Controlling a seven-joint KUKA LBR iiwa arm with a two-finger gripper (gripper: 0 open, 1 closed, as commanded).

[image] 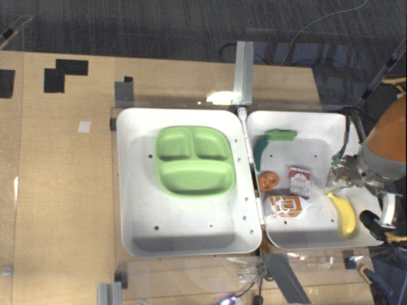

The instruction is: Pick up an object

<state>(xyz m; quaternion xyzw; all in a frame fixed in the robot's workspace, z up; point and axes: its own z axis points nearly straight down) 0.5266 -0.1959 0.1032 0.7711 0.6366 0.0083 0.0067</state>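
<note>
A: Where was your gripper [338, 170]?

B: At the right bin's [318, 121] right edge, just above the banana [343, 213]. You couldn't tell its opening.

A: And room to move?

B: Bare floor lay between the banana and the box [299, 182]. The packet [284, 205], donut [268, 181] and green piece [270, 141] crowded the divider. The left bin [137, 170] held a tray [193, 159], with clear margins.

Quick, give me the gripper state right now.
Gripper: cannot be told from this view. It sits over the right bin, just above the banana, with nothing visibly held.
</note>
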